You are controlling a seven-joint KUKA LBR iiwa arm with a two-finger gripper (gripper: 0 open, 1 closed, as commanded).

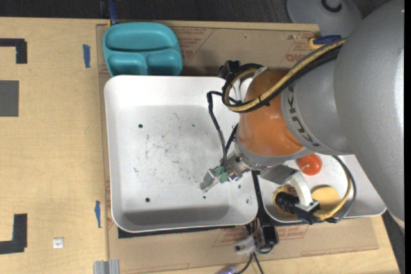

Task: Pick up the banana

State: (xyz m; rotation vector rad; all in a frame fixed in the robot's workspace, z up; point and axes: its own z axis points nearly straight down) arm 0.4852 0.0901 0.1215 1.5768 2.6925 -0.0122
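Looking down at a slant on a tan bench (51, 138), the view takes in two shallow white bins side by side. The left bin (128, 138) is large and square, its floor scuffed and marked with a few dark dots. The right bin (369, 205) is mostly covered by the grey arm (366, 86), which reaches in from the right and fills much of that side. An orange band (270, 119) wraps the arm above the wrist, and black and yellow cables loop over it. A teal divided tray (142, 48) sits on the bench just behind the left bin. Blue tape marks and black angle marks dot the bench surface. A grey round stand base (314, 3) sits at the top right on the dark floor.

The gripper (215, 178) hangs over the left bin's right side, near its front corner. It is small and partly blurred, so whether its fingers are spread or pressed together cannot be told. Nothing can be seen between them.

In the right bin, a small orange-red round object (310, 164) peeks out beside the arm. The banana (324, 194), a yellow shape partly hidden by cables, lies in the right bin, near its front edge, apart from the gripper and to its right.
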